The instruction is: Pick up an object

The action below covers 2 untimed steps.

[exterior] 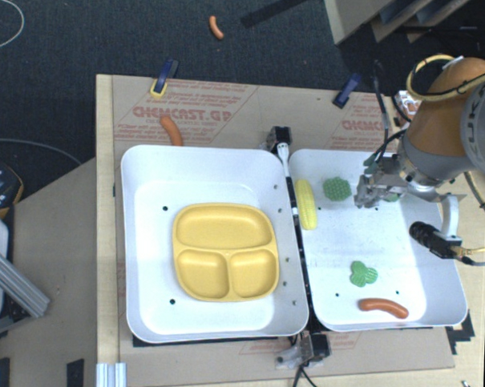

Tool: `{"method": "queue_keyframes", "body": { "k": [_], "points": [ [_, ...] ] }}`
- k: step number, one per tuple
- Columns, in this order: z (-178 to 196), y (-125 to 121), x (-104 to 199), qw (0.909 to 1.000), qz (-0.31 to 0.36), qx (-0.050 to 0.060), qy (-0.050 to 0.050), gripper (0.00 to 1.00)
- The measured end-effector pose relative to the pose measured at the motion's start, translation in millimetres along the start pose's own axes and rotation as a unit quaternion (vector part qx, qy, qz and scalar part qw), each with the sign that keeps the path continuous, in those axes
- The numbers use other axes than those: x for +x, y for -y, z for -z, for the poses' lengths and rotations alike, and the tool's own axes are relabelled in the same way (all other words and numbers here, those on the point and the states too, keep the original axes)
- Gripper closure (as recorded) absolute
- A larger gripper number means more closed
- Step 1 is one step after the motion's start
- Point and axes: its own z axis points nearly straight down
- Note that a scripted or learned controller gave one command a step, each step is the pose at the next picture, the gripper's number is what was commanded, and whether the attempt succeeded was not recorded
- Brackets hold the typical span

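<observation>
Sitting side by side on the bench, two white bins: left bin (137, 224) holding a yellow divided tray (224, 250); right bin (431, 293) holding a corn cob (306, 203) along its left wall, a sausage (383, 307) near the front edge, two green broccoli pieces (337, 188) (363, 274). Reaching in from the right, hovering beside the far broccoli, gripper (371, 194), finger spacing impossible to tell. Lying outside on cardboard, another sausage (172, 130).

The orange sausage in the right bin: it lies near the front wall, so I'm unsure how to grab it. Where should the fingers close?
Probably across the middle of the orange sausage, coming straight down from above. It lies flat and long, roughly along the right bin's front wall, so fingers set across its narrow width should fit.
</observation>
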Motion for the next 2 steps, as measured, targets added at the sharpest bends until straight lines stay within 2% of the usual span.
{"method": "queue_keyframes", "body": {
  "k": [1,2],
  "points": [
    [61.9,0.2,6.0,1.0,0.001,0.0,0.0,1.0],
    [77.9,-1.0,5.9,1.0,0.001,0.001,0.0,1.0]
  ]
}}
